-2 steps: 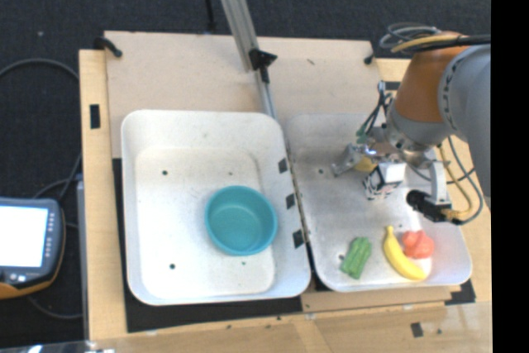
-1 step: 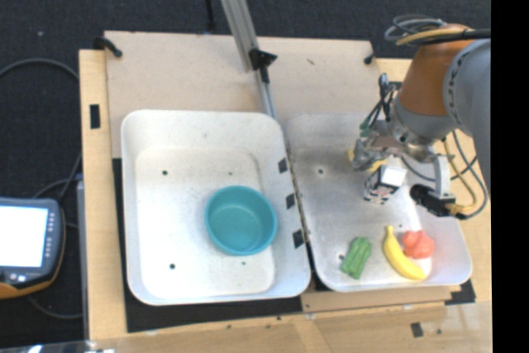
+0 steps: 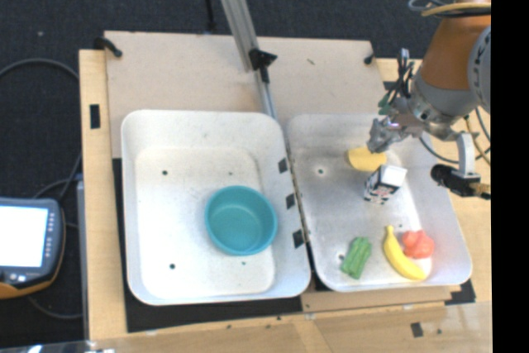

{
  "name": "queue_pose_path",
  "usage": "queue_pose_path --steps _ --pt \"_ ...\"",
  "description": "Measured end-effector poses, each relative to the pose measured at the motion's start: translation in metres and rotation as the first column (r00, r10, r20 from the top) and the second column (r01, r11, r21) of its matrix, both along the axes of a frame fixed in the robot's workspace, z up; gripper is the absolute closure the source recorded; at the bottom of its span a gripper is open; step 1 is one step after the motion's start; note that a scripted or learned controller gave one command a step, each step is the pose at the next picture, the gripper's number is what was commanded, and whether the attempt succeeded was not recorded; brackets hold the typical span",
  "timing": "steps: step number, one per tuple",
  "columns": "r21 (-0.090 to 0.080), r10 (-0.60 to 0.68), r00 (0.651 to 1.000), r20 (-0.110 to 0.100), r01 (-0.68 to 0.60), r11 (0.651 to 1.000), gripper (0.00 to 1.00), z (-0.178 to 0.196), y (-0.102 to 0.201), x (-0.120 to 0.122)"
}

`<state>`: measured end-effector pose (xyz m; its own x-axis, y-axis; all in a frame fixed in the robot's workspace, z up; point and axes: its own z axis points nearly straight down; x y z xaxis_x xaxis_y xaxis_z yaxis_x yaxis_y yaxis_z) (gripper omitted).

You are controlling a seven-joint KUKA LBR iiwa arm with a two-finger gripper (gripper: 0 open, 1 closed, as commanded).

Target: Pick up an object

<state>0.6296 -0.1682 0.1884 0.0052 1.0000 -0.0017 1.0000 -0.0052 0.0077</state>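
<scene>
Camera view looked down on two shallow white bins side by side. The gripper (image 3: 382, 136) hung over the far part of the right bin (image 3: 331, 146), and I could not tell its state. Just below its tip lay a small yellow lump (image 3: 362, 159), touching or nearly touching it; whether it was held I could not see. A little nearer than the gripper sat a white box (image 3: 385, 181) with dark markings. Further toward the bin's near edge lay a green knobbly piece (image 3: 357, 257), a curved yellow banana (image 3: 400, 255), and a red-orange object (image 3: 418, 244) pressed against the banana. Well to the gripper's left, the left bin (image 3: 165, 145) held a round teal bowl (image 3: 240, 219), smooth and open upward. Both bins looked like thin moulded plastic, speckled with dark flecks. They rested on a pale brown board (image 3: 182, 70) over dark carpet. A slanted metal rail (image 3: 235, 0) ran down to the gap between the bins. A handheld screen (image 3: 29, 242) lay far off left
</scene>
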Motion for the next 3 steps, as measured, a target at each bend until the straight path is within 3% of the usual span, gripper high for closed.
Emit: queue_pose_path --steps 2,3 --pt "0.001 0.008 1.000 -0.003 -0.008 1.000 1.00 0.076 -0.006 0.004" --pt "0.000 0.009 1.000 -0.008 -0.009 1.000 1.00 0.066 0.035 -0.011"
